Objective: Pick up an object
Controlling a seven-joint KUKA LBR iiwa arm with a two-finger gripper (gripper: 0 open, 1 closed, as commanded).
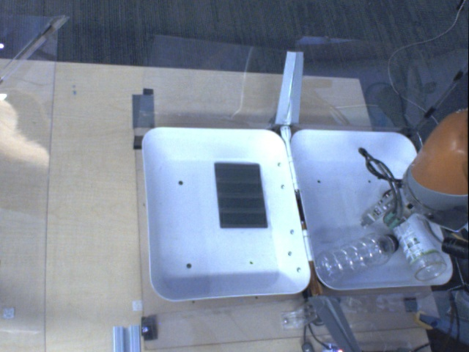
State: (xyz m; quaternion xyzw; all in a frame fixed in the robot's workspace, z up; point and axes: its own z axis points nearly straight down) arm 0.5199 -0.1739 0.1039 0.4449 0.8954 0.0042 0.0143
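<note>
Right bin (330, 152): a clear plastic bottle (357, 254) with a ribbed body lies on its side near the front wall, its dark cap end toward the right. Just right of it, a second container, a white-capped bottle with a green-printed label (420, 246), lies tilted, close to the cap end of the clear bottle; contact between them cannot be judged. A thin black cable (374, 163) curls across the bin floor further back, running down toward the claw.

Claw (385, 213): low in the right bin, just above the cap end of the clear bottle and left of the labelled bottle. Metallic detail is visible, but the finger spacing is too small and cluttered to read; cannot tell how far open it is, and nothing can be confirmed between the fingers. The arm's orange band (443, 156) and the grey wrist below it cover the bin's right side.

Left bin (168, 196): a dark rectangular block (240, 195) with ridged segments lies flat near the centre, well apart from all walls.

Both bins sit side by side, touching, on the light wooden table (80, 218). A grey metal bar (290, 90) stands at the back where the bins meet.
</note>
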